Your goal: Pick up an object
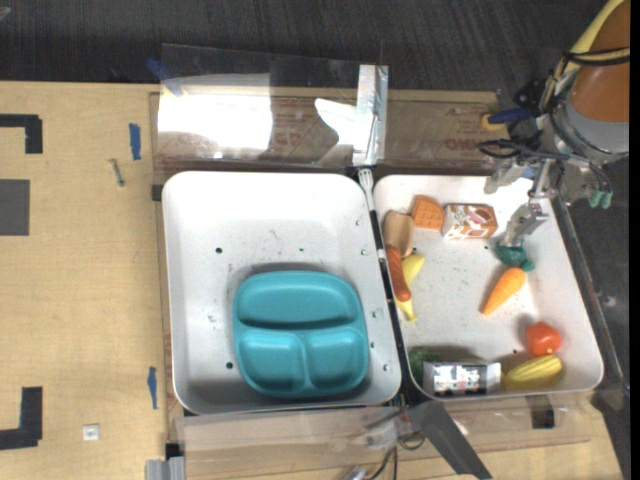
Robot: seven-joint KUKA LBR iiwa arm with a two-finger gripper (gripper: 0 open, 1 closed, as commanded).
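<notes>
In the camera view you see the worktop (70, 298) bearing two white bins side by side. The left bin (200, 218) holds a teal divided tray (298, 331) lying flat toward its near side. The right bin (585, 308) holds the loose things. Along its left wall lie a brown piece (398, 230), a red-orange stick-shaped item (399, 273) and a yellow piece (410, 268), all bunched together. Near the far wall an orange block (427, 212) sits just beside a small red and white carton (469, 221). A toy carrot (503, 287) lies tilted toward the bin's right side, its green top (516, 257) pointing toward the far wall. At the near edge you find a silver can (461, 376) on its side, a dark green item (422, 358) to its left, a yellow item (533, 370) to its right and a red tomato-like ball (543, 338) just above that. The pincer (520, 230) hangs at the far right of this bin, its tip just above the carrot's green top; you cannot tell how wide it stands, and nothing shows gripped in it.
</notes>
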